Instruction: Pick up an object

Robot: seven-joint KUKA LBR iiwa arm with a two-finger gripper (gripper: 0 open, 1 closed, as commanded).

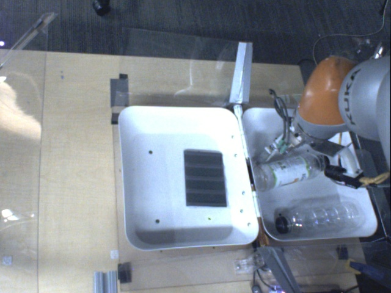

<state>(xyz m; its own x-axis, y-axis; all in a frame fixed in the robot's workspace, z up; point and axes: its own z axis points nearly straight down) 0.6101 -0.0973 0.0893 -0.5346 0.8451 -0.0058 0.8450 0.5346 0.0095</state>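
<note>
In the right bin (261, 127), down against the upper side of a clear labelled bottle (292, 171): the gripper (280, 149), under the orange-banded arm (327, 96). Cannot tell whether spread, closed, or pinching anything; too cluttered with cables there. Cannot confirm any hold on the bottle.

Lies on its side, slanted across the bin, close to the wall shared with the left bin (153, 182). Nearer the front rim, apart from it: a second clear bottle (317, 217) with a dark cap, also lying down. In the left bin: a dark ribbed block (204, 177), well away.

Likely trouble: round, slick plastic, so may roll or squirt out sideways under a closing grip. May also crush and slip if caught off-centre or near one end. Could wedge against the bin wall, or tip and drop on the lift.
</note>
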